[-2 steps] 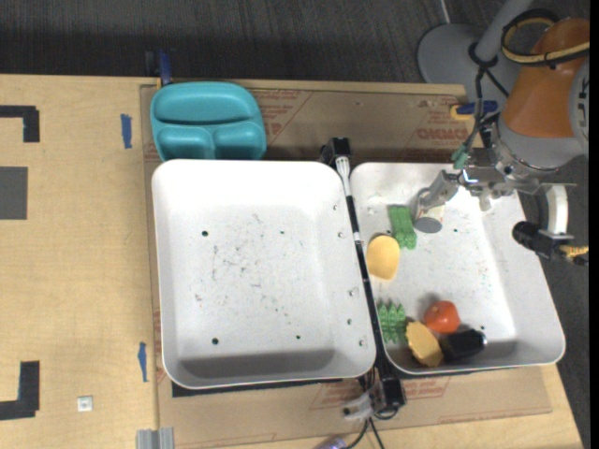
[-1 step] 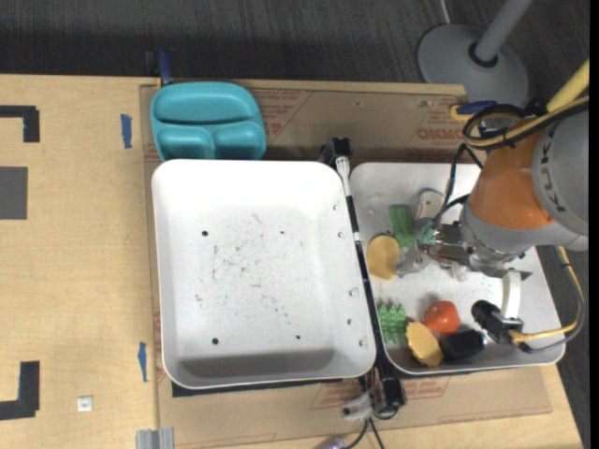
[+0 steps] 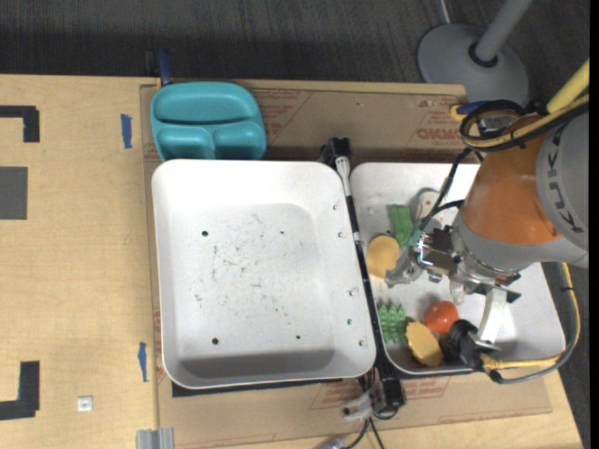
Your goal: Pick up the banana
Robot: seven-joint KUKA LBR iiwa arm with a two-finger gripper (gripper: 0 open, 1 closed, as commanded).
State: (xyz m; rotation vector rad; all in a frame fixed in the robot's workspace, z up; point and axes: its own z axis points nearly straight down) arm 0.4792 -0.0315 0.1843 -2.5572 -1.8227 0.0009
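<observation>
Lying in the right bin [image 3: 533, 321], the banana [image 3: 423, 343] shows as a stubby yellow piece at the near-left corner; the gripper [image 3: 432, 255] hovers above, its grip impossible to tell.

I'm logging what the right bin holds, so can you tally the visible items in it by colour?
Yellow: 2, one piece by the left wall, another near the front
Green: 2, one at the back, one bumpy block
Red-orange: 1
Total: 5 visible; the arm may hide more.
</observation>
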